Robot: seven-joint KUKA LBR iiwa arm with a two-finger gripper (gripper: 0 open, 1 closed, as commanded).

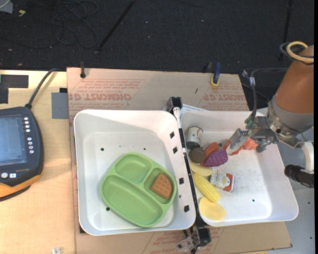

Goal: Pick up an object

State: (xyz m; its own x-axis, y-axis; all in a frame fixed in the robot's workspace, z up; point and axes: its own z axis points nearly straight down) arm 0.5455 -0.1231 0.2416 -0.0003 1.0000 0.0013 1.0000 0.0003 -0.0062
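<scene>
Two white bins sit side by side on the bench, and the black divider (181,157) between them serves as the marker for everything else. Far left of the divider, a dark control pendant (13,144) lies on the bench, its left part cut off by the frame edge. Just left of the divider, the left bin (95,128) holds a green sectioned plate (138,188), with a brown waffle-like piece (161,186) in the compartment nearest the divider. Just right of it, in the right bin (265,205), a cluster of small things crowds together: a white cup-like item (194,136) at the top, a brown lump (197,155), purple grapes (217,157), a corn cob (208,187), a small printed packet (222,180) and a yellow piece (213,210) nearest the front rim. A banana is partly hidden beneath the grapes and corn. Farther right of the divider, the gripper (243,140) hangs low over the bin beside an orange-red shape too blurred to identify. Whether its fingers are parted or closed cannot be told. Much of the arm (297,89) is cut off at the right.
</scene>
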